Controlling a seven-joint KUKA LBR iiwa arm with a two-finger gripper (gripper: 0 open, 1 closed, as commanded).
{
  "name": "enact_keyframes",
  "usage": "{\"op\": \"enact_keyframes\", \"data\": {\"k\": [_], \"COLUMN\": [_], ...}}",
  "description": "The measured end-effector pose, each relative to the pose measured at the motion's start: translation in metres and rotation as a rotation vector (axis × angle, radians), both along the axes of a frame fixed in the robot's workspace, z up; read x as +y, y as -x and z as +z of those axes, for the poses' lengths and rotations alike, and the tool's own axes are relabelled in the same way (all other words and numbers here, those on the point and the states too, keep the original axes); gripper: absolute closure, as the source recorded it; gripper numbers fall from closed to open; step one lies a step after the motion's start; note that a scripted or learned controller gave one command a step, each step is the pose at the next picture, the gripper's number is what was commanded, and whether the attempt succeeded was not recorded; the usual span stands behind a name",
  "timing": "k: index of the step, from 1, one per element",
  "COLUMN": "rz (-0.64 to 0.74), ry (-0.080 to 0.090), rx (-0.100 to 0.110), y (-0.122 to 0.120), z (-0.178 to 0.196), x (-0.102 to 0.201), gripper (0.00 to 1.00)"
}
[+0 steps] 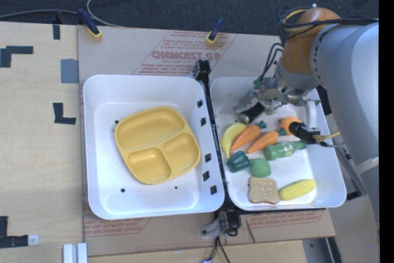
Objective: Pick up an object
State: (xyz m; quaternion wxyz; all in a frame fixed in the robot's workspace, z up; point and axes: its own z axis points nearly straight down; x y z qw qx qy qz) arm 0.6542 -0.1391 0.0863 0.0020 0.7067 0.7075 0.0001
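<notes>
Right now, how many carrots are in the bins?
2, both in the right bin: one carrot beside the banana, the other just right of it. More may hide under the arm.

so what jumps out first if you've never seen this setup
The yellow divided plate lying alone in the left bin stands out first. Next, the right bin holds a cluster of toy food: two carrots, a corn cob, a bread slice. The gripper hangs over that bin's far side.

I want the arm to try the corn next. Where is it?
The corn lies in the right bin, near its front right corner, just right of the bread slice.
</notes>
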Motion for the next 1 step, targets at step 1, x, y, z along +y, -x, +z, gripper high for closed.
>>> {"op": "enact_keyframes", "data": {"k": [1], "rz": [0.001], "ry": [0.0], "rx": [0.0], "y": [-0.0003], "z": [0.0101], "x": [0.0003], "gripper": [1.0]}}
